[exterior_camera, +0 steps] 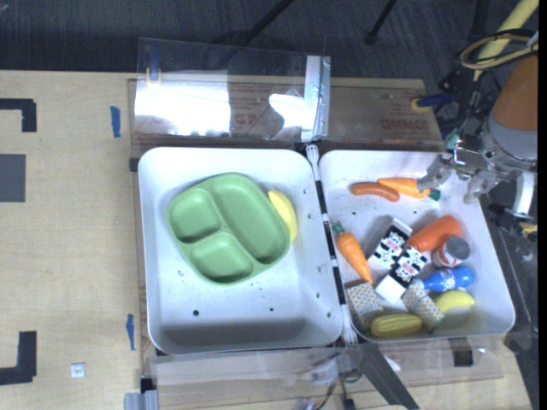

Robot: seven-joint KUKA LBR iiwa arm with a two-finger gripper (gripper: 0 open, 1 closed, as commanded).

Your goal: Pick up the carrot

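Fingers point(451, 171): state unclear | arm over right bin's point(500, 272) far corner | carrot point(353, 256) lies apart

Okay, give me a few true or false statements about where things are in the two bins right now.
1. The orange carrot with a green top lies in the right white bin. True.
2. The green divided plate sits in the right bin. False: it is in the left white bin.
3. The yellow rounded piece touches the plate's right edge. True.
4. The gripper is directly over the carrot. False: it is near the right bin's far edge, by the orange hot dog.
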